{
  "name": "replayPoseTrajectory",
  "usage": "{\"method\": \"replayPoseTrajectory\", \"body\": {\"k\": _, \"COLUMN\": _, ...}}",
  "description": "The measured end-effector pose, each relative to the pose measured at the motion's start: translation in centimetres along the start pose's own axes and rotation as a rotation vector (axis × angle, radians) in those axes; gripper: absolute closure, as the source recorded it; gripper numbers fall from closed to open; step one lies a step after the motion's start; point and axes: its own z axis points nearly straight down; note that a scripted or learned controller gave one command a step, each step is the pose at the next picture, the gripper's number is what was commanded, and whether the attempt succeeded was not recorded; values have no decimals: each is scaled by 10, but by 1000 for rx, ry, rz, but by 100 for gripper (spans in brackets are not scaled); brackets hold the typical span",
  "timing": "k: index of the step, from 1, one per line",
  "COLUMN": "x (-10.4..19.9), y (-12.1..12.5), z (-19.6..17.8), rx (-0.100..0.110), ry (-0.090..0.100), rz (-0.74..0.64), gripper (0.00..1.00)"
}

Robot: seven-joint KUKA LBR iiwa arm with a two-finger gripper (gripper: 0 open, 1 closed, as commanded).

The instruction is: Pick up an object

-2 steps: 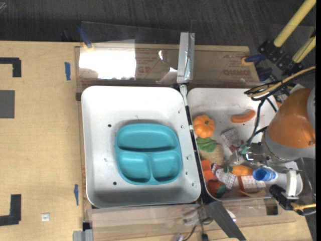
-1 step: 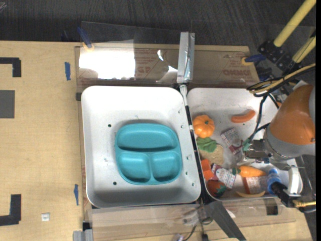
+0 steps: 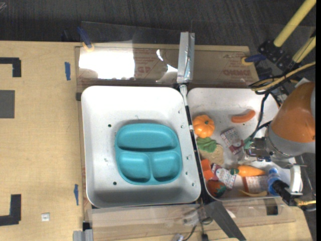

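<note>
The right bin (image 3: 220, 97) holds a jumble of toy food. An orange pumpkin (image 3: 204, 126) sits near its left wall, with a green leafy piece (image 3: 206, 145) just below it. A reddish sausage (image 3: 243, 116) lies toward the back. A carrot (image 3: 249, 171) lies over small packets (image 3: 229, 136), and a bottle with a blue cap (image 3: 260, 184) rests at the front. My gripper (image 3: 251, 149) is low inside this bin, just above the carrot and right of the packets. The grey wrist and orange band (image 3: 298, 117) hide its far side.
The left bin (image 3: 95, 134) holds a teal divided plate (image 3: 148, 151). A metal divider (image 3: 185, 59) stands behind the seam between the bins. Black cables (image 3: 273, 84) and yellow bars (image 3: 296, 16) hang at the upper right.
</note>
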Motion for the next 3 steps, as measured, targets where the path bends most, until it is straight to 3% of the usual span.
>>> {"method": "replayPoseTrajectory", "body": {"k": 1, "x": 0, "y": 1, "z": -10, "rx": -2, "ry": 0, "rz": 1, "gripper": 100}}
{"method": "replayPoseTrajectory", "body": {"k": 2, "x": 0, "y": 1, "z": -9, "rx": 0, "ry": 0, "rz": 1, "gripper": 0}}
{"method": "replayPoseTrajectory", "body": {"k": 3, "x": 26, "y": 58, "z": 21, "rx": 9, "ry": -1, "rz": 50, "gripper": 0}}
